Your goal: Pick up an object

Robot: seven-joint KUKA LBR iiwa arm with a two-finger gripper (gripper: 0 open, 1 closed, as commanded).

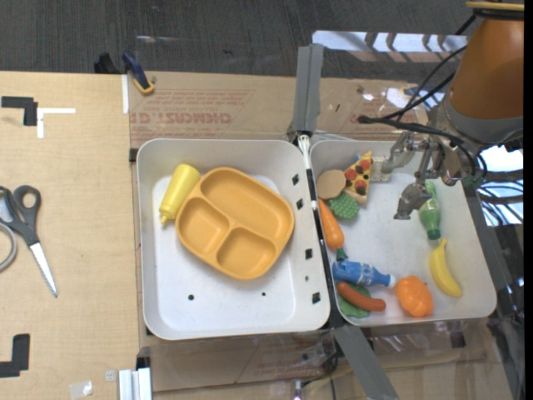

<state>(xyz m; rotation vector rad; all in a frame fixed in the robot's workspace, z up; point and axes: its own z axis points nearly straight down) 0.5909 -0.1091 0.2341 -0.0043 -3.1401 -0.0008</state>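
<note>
My gripper (414, 197) hangs low over the upper right part of the right bin (385, 238), reaching in from the right under the orange band of the arm. A small green bottle (430, 219) lies just right of and below it, close beside it. Elsewhere in this bin lie a pizza slice (361, 174), a brown round piece (331, 182), a green leafy piece (346, 208), a carrot (331, 228), a blue bottle (363, 273), a red sausage (363, 297), an orange fruit (415, 297) and a banana (444, 270).
The left bin (166, 307) holds an orange divided plate (235, 222) and a yellow bottle (178, 191) at its upper left. Scissors (30, 233) lie on the bench at far left. Cables trail from the arm above the right bin's far corner.
</note>
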